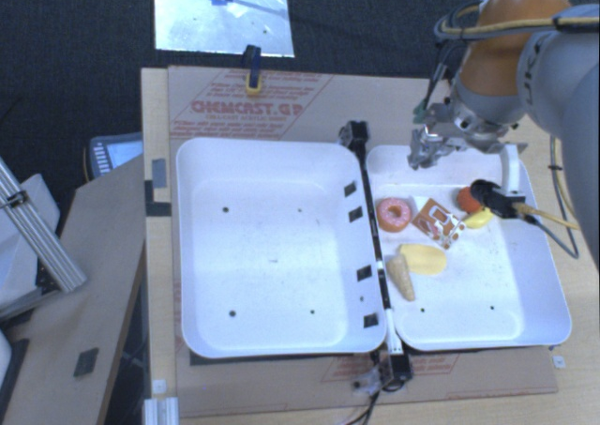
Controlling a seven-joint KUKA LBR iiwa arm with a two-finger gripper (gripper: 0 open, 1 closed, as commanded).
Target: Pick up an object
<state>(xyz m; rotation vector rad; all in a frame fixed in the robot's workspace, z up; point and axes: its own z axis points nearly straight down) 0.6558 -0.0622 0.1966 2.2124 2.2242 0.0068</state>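
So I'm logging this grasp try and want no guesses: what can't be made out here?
- Gripper: too small and blurred to tell open or shut.
- Red object: partly hidden by the black part.
- Patterned item: print too small to read.

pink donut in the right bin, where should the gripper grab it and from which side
Probably from straight above. The pink donut lies flat on the floor of the right bin, close to the divider, so a side approach looks blocked there. One finger in the hole and one outside the ring, on the side facing the patterned box, looks workable. The gripper hangs above the bin's far end.
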